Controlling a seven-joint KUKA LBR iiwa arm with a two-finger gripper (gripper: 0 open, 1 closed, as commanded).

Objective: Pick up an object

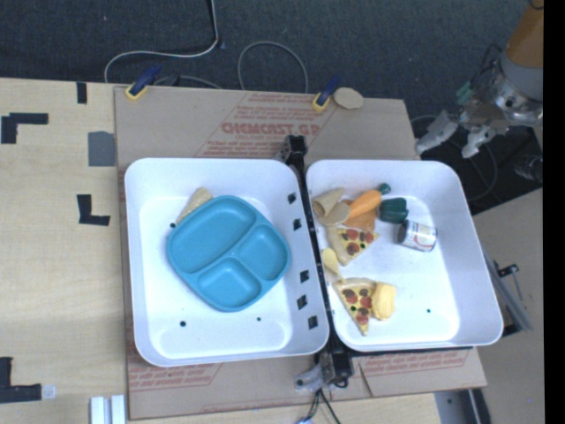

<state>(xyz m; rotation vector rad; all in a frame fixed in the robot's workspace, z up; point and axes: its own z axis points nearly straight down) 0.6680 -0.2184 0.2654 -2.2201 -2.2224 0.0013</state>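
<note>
We see the gripper [452,135] up beyond the right bin's [468,263] far right corner, fingers spread apart, nothing between them. Toy food sits in that bin: carrot [363,206], two pizza slices [355,243], small can [418,235]. Left bin [146,263] holds a blue divided plate [229,252].

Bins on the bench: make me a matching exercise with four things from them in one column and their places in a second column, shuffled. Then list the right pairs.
Things
1. blue tray
2. carrot
3. silver can
4. lower pizza slice

Places
A. right bin, towards its right side, beside the dark green item
B. left bin, filling most of its middle
C. right bin, near its front, beside a yellow piece
D. right bin, near its back, just left of the dark green item

Pairs: 1-B, 2-D, 3-A, 4-C
</note>
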